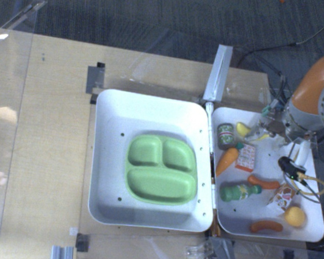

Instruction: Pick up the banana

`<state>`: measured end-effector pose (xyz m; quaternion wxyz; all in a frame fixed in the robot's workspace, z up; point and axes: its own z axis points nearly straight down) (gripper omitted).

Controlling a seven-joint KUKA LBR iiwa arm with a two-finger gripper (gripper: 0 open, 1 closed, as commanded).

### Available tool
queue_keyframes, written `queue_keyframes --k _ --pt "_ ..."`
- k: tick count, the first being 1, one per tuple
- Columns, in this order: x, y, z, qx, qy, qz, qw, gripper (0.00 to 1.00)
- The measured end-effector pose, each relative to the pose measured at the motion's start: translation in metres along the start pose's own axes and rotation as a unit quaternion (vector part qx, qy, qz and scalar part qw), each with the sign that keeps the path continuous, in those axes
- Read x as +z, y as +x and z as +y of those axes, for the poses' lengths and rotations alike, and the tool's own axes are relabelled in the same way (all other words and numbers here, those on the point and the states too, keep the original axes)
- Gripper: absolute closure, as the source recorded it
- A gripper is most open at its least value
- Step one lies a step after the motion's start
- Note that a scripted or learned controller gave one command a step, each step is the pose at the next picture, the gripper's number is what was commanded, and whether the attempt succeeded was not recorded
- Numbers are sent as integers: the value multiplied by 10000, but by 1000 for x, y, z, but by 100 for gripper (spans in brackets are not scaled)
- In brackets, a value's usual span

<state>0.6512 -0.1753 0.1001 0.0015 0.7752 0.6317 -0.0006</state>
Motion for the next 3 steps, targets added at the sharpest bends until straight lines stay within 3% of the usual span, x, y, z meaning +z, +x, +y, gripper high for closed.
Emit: queue_keyframes --k 1,2,3 --pt "13 39 7 55 59 -15 10000 0" --pt "-1 39 9 29 25 -36 10000 100" --pt "-88 9 18 1162 -38 15 9932 100"
